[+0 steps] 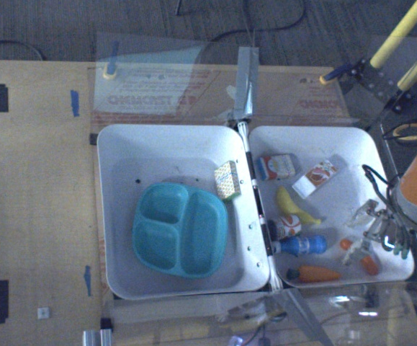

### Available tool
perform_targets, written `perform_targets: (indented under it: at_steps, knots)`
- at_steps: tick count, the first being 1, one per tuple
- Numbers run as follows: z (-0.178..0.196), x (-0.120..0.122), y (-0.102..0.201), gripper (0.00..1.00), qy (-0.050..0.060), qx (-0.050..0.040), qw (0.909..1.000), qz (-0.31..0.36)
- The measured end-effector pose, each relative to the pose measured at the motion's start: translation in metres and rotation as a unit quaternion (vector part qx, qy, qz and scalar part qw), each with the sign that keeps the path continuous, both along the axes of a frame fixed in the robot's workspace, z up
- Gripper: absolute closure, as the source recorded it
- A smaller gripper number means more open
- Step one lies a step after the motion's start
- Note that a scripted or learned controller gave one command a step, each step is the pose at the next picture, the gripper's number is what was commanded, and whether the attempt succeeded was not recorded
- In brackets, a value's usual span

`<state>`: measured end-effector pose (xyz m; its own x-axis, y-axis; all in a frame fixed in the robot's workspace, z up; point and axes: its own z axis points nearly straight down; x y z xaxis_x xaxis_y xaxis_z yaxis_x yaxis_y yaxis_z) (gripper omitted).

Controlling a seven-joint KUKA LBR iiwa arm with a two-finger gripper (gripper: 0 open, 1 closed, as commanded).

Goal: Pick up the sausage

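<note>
2 white bins side by side: L bin (pixel 114 193), R bin (pixel 381 150). L bin holds 1 teal divided plate (pixel 181 229), 3 compartments, lying approx center, and 1 small yellow-green patterned box (pixel 227 179) touching the plate's rim at 1 o'clock.

R bin holds 8 small items:
- 1 banana (pixel 294 206) near center
- 1 carrot (pixel 316 273) at 6 o'clock
- 1 blue bottle (pixel 303 246) on its side at 7
- 1 red/white packet (pixel 276 166) at 11
- 1 white/red carton (pixel 320 173) at 12
- 1 small can (pixel 287 227) at 8
- 1 tiny orange piece (pixel 346 244)
- 1 short red-orange sausage (pixel 370 265) at 5 o'clock, by the bin's corner

Arm (pixel 415 193) comes in from 3 o'clock, orange band over R bin's rim. Gripper (pixel 372 231) is low in R bin, just beside the sausage at its 12. Open or closed: can't tell. Nothing visibly gripped.
</note>
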<state>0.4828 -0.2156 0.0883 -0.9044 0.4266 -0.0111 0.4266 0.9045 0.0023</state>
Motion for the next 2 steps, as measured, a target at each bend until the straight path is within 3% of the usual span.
perform_targets:
  at_steps: [1, 2]
  knots:
    - [0.012, 0.004, -0.002, 1.0, -0.007, -0.0029, 1.0, -0.001]
    - [0.114, -0.002, 0.006, 1.0, 0.003, 0.0002, 0.9985, 0.054]
